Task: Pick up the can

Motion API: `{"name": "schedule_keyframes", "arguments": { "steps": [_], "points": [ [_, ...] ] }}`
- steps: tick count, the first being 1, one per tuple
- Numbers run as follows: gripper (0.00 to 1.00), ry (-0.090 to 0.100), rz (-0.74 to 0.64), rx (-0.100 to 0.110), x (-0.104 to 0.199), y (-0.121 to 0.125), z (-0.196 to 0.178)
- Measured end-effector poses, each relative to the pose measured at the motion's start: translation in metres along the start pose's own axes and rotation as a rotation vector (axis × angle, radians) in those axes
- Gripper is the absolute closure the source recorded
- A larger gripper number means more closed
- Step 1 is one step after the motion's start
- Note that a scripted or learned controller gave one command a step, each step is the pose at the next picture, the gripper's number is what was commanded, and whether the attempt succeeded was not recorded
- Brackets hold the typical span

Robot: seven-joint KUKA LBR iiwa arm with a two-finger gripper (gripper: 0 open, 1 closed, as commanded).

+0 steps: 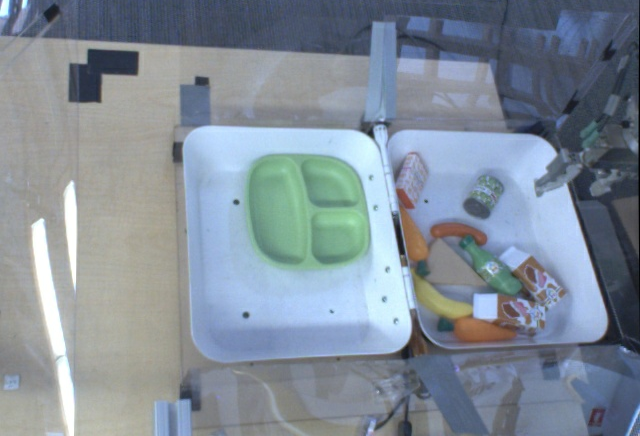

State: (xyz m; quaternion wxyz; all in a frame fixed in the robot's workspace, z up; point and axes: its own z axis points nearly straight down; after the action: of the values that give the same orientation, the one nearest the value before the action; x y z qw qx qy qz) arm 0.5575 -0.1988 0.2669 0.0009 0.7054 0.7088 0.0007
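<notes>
Right bin (590, 324), nearest corner: a carrot (482, 329) is found well nearer than the can (485, 194), with a white block (486, 305) just behind it. A banana (440, 299) is placed nearer than the can and to its left, against the bin's left wall. Two printed cartons (532, 296) are laid nearer than the can and to its right, touching each other. A green bottle (490, 266) is laid on its side between those cartons and the can, beside a brown slab (452, 267). A sausage (458, 230) is set just nearer than the can and slightly left of it. A second carrot (414, 237) is lodged at the left wall, left of the can. The can itself is listed in the far half of the right bin, on its side, apart from all other items, with its green and white label turned up. A red and white box (411, 176) is noted left of the can, at about the same depth. The gripper (558, 174) is seen to the right of the can, above the bin's right wall and clear of the can; nothing is seen held in it, and its state cannot be told. Left bin (215, 324): a green divided plate (305, 209) is recorded well to the left of the can.
</notes>
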Motion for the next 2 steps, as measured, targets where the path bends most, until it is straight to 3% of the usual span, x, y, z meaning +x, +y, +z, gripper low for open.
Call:
{"name": "schedule_keyframes", "arguments": {
  "steps": [1, 2],
  "points": [
    [0.0, 0.0, -0.039, 0.001, -0.006, 0.029, 0.136],
    [0.0, 0.0, 0.133, 0.0, 0.009, 0.076, 0.18]
  ]
}}
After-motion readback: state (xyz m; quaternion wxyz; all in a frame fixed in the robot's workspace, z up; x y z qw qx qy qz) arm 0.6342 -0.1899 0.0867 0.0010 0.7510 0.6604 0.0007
